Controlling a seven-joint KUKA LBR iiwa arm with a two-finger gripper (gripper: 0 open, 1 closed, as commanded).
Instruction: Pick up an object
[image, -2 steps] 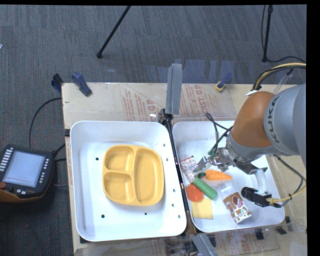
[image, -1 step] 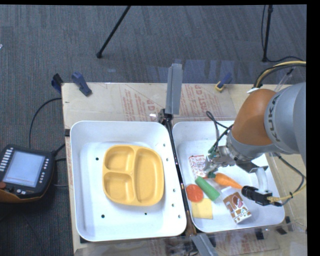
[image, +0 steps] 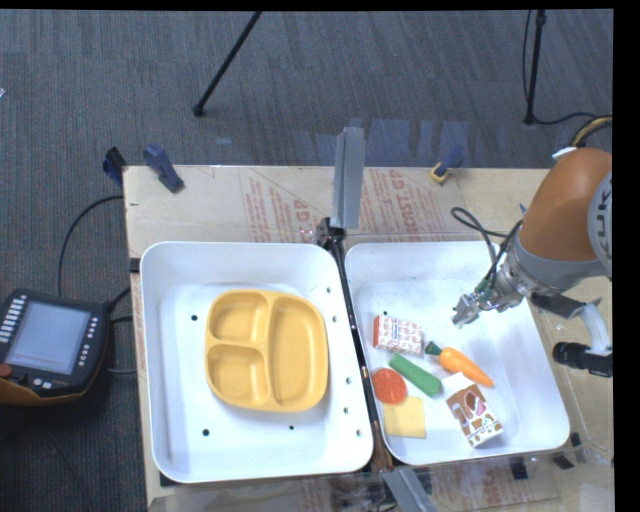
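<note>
I see the gripper (image: 468, 310) hovering over the right bin (image: 540, 425), just above the toy carrot (image: 464, 365); its state I cannot tell. The carrot looks light, stiff, smooth plastic; I'd take it across its thick middle.

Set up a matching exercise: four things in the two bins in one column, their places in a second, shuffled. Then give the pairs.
1. yellow plastic divided plate
2. orange toy carrot
3. flat yellow cheese slice
4. two-finger gripper

A. right bin, near front edge
B. left bin
C. above the right bin's middle
D. right bin, right of the green toy vegetable

Pairs: 1-B, 2-D, 3-A, 4-C
</note>
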